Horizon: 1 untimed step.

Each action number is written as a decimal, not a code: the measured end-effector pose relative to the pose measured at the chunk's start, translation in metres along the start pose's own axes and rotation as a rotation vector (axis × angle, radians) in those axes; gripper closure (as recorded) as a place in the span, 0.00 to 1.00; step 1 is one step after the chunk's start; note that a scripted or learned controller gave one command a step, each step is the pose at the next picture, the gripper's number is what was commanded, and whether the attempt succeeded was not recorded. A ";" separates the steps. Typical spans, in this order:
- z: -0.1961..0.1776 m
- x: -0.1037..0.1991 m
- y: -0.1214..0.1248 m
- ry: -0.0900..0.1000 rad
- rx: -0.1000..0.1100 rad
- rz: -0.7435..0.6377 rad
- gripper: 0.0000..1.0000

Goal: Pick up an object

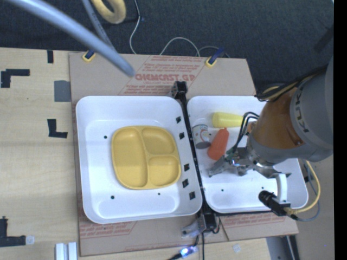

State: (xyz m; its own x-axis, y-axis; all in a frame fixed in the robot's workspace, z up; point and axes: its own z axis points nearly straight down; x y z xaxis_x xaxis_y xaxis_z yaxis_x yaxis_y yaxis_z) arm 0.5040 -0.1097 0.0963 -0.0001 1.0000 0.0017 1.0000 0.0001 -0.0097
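1. Seen from the overhead camera, the grey arm with its orange band (274, 124) reaches into the right-hand white bin (295, 196), and its claw (232, 163) sits low over the bin floor, just below the orange carrot-shaped piece (218, 143).

2. Measured from that carrot piece, the claw lies at its lower end, close enough that they may be touching; the metal parts there blur together, and I cannot tell how far the claw is parted or whether it has hold of anything.

3. The carrot piece lies with its long axis tilted, upper end leaning right, lower end pointing down-left toward the divider (187, 140) between the bins.

4. Above and right of the carrot piece, a yellow block (226, 119) lies crosswise, partly tucked under the wrist; to the carrot's left a small grey ring-like item (202, 136) rests near the divider.

5. Well left of the carrot piece, across the divider, a yellow compartment plate (145, 157) sits in the left-hand bin (95, 199).

6. A pick of the carrot piece would likely call for a short move up-left from the claw, closing across its narrow width.
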 end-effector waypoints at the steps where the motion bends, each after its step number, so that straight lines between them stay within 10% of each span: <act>1: 0.012 0.000 0.000 -0.002 -0.008 0.000 0.00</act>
State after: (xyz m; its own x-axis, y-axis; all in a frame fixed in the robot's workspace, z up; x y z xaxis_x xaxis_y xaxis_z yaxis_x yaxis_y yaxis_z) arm 0.5038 -0.1094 0.0843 -0.0005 1.0000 -0.0003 1.0000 0.0005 -0.0019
